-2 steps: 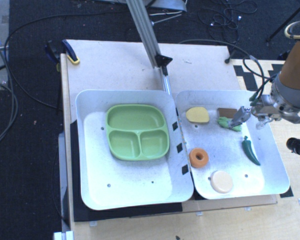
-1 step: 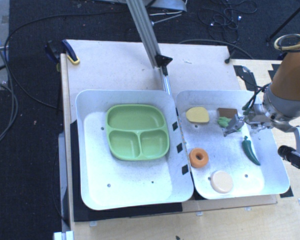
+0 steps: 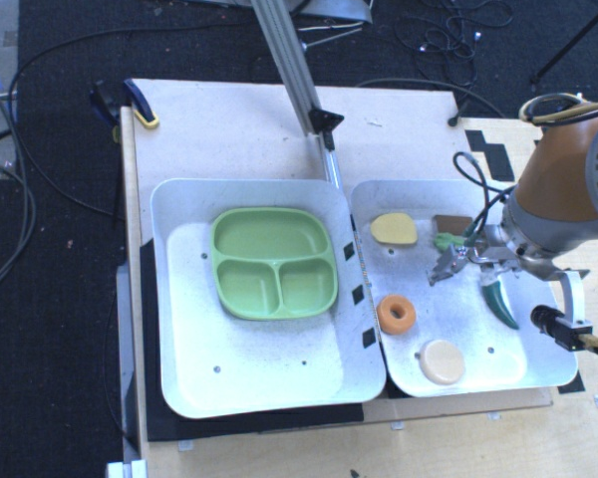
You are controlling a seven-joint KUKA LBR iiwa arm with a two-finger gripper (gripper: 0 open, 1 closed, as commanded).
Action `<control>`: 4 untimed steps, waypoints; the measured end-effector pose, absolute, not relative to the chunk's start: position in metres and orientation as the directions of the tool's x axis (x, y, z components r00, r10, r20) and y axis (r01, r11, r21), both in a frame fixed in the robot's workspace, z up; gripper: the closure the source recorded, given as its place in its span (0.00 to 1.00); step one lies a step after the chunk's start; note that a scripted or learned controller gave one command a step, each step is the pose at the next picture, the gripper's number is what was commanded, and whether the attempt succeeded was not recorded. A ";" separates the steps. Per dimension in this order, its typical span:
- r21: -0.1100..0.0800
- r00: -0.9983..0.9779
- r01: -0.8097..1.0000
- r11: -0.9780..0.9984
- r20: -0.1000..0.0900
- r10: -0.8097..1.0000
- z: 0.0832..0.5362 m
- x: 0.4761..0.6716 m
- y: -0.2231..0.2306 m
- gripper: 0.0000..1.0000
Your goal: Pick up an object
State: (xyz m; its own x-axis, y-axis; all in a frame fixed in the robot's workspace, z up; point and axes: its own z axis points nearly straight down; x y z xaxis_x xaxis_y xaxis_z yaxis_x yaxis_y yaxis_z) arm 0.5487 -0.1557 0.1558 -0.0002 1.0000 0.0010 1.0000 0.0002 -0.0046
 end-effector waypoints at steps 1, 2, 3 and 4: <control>-0.004 0.001 1.000 -0.001 0.001 1.000 0.112 0.549 -0.159 0.00; 0.001 0.001 1.000 -0.001 -0.001 1.000 0.125 0.550 -0.159 1.00; 0.004 -0.001 1.000 0.001 -0.002 1.000 0.170 0.545 -0.158 1.00; 0.006 -0.002 1.000 0.002 -0.002 1.000 0.210 0.546 -0.158 1.00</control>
